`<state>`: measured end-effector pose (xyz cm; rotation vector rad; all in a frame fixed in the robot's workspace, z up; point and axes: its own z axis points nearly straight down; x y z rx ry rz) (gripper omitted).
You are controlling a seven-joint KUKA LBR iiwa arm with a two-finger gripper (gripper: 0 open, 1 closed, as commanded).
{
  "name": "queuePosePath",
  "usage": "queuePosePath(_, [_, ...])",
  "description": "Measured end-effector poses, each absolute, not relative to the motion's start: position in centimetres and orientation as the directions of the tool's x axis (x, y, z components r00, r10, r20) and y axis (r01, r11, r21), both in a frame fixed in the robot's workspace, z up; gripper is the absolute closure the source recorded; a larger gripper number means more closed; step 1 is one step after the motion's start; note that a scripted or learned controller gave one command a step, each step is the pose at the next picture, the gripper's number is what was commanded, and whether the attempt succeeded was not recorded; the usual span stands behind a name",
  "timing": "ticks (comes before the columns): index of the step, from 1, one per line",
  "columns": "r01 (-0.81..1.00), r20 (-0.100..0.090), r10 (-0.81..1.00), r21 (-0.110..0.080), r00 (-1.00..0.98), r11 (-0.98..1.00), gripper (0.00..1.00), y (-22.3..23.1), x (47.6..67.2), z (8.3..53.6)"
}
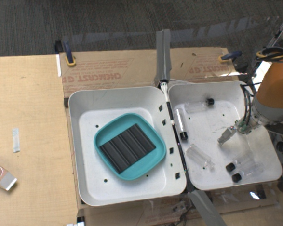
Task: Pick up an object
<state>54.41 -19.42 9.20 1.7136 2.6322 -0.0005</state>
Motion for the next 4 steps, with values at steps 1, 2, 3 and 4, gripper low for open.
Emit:
queuePosePath(1, [0.915, -0.001, 0.915, 0.0, -0.405, 0.405, 0.0, -19.4, 54.4, 9.2])
queuePosePath(2, [0.913, -0.002, 0.913, 0.001, -0.407, 0.407, 0.0, -17.7, 62.1, 9.2])
queuePosePath(3, [0.912, -0.005, 0.912, 0.004, -0.409, 0.409, 1.0, -17.7, 62.2, 10.3])
queuePosePath(4, [0.912, -0.005, 0.912, 0.004, -0.409, 0.409, 0.0, -17.7, 62.2, 10.3])
